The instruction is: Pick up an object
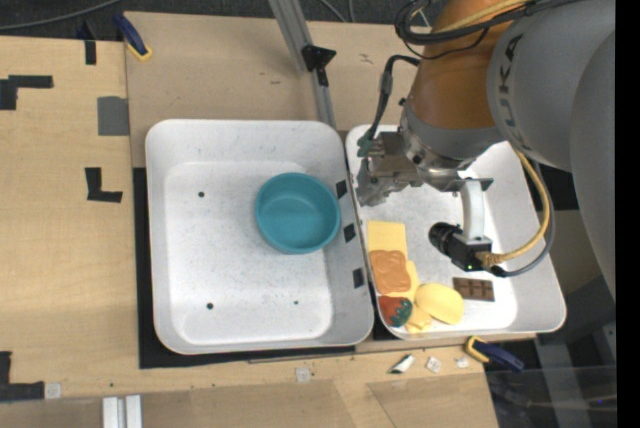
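My gripper (374,184) hangs over the far left part of the right bin (530,316), just above a pale yellow flat slice (388,236). In front of the slice lie an orange toast-like piece (391,271), a small red and green item (397,309), a yellow rounded piece (438,304) and a brown chocolate bar (475,289). A teal bowl (296,212) sits upright in the left bin (190,246), to the left of the gripper across the bins' shared rims. I see nothing held in the gripper.
The arm's grey body and orange band (470,56) cover the far half of the right bin. A black camera unit (455,244) with cables hangs off the wrist. A metal pole (290,6) slants up behind the left bin.
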You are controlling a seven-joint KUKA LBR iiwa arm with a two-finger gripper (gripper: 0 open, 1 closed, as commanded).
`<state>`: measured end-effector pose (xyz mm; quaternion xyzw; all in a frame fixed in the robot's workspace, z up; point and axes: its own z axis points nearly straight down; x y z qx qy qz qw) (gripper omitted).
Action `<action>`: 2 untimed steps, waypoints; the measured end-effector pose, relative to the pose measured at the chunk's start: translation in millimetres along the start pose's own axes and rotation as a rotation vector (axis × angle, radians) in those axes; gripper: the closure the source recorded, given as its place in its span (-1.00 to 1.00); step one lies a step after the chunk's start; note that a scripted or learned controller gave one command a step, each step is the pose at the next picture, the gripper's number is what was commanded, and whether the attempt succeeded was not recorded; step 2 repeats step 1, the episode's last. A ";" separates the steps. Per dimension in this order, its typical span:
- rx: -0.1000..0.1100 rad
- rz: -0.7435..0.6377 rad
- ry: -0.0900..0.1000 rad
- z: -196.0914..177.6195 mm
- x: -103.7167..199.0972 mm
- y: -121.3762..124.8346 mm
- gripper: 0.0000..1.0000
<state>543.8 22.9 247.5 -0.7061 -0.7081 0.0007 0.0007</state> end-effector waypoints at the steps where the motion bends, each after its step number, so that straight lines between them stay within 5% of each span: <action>1: 0.002 -0.004 0.001 14.6 57.6 -11.7 1.00; 2: 0.002 -0.004 0.001 14.6 57.6 -11.7 1.00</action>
